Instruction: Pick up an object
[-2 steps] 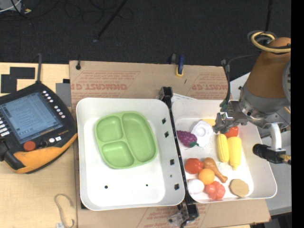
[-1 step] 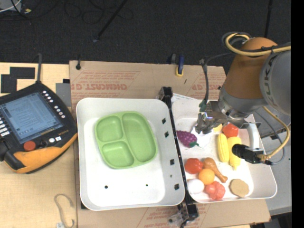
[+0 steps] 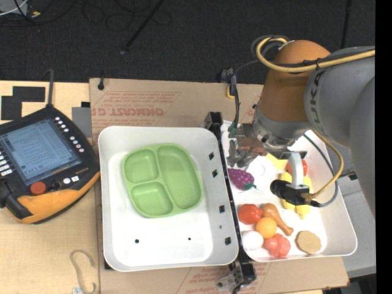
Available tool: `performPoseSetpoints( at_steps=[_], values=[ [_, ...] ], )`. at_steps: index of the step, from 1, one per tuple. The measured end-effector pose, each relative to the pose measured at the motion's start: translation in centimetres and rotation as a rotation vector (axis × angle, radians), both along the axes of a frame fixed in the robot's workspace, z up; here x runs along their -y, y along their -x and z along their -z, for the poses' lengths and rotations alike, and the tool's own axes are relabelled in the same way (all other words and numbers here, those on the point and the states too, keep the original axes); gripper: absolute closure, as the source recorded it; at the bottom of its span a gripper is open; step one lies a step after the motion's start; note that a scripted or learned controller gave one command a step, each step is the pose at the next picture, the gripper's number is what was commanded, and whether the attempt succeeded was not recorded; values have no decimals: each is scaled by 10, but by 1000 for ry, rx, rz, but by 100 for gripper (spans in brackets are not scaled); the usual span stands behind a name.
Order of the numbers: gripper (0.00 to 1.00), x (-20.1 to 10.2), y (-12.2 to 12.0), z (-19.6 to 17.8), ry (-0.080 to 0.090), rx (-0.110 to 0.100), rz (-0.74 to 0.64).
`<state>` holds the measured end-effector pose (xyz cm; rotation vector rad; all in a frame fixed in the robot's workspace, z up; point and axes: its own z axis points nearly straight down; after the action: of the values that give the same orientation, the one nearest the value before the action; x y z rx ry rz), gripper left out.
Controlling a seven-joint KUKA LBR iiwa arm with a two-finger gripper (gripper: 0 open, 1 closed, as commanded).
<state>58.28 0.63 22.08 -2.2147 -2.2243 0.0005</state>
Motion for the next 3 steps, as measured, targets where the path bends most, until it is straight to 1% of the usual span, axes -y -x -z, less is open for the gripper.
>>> performPoseSetpoints(
  at_steps=[1,2,3],
  values=[
    [100,-56,-1,3,0,-1,0],
    [100,-77,-10,-16,1,1,3],
    [100,-75,-5,-12,3,-3,4]
  ],
)
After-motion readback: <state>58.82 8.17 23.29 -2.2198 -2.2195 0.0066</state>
